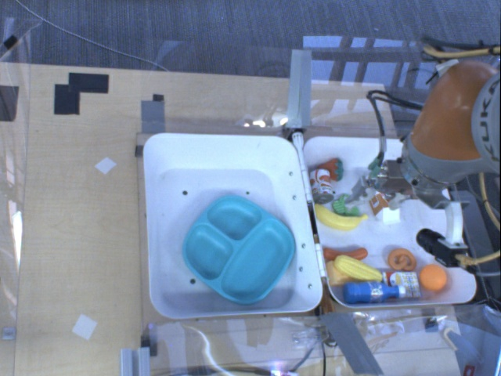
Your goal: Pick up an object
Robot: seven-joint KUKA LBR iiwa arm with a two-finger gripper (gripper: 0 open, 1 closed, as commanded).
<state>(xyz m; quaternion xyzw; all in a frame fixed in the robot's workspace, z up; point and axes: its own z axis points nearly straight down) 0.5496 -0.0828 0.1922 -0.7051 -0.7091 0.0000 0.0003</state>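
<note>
We cannot tell the state of the claw above the right bin; crowded toys near the banana risk a misgrasp.

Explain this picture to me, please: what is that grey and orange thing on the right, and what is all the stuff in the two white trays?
You are looking down at a slant from a camera fixed above a wooden bench. The grey and orange thing is a robot arm reaching in from the right. At its tip are its jaws, which a program moves to pick things up. They hang low over the right bin, among the toys; I cannot tell whether they hold anything. That bin contains small play items: a banana, an orange ball, a blue bottle, a corn cob and a few more. The left bin holds a blue divided plate.
</note>
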